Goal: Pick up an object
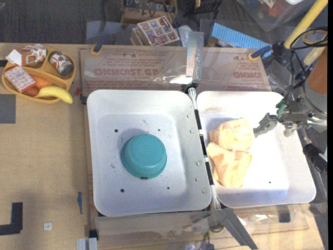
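Observation:
A crumpled pale yellow cloth (230, 151) lies in the left half of the right bin (291, 186). A teal bowl (144, 155) rests upside down in the middle of the left bin (104, 113). My gripper (274, 127) hangs over the right bin's upper right part, just right of the cloth's top edge. Its fingers are spread open with nothing between them, and the left fingertip (261, 126) is close to the cloth.
A yellow tray (10, 82) with a banana and food items sits on the bench at the far left. Cardboard and clutter lie behind the bins. Cables and the arm's body crowd the right edge.

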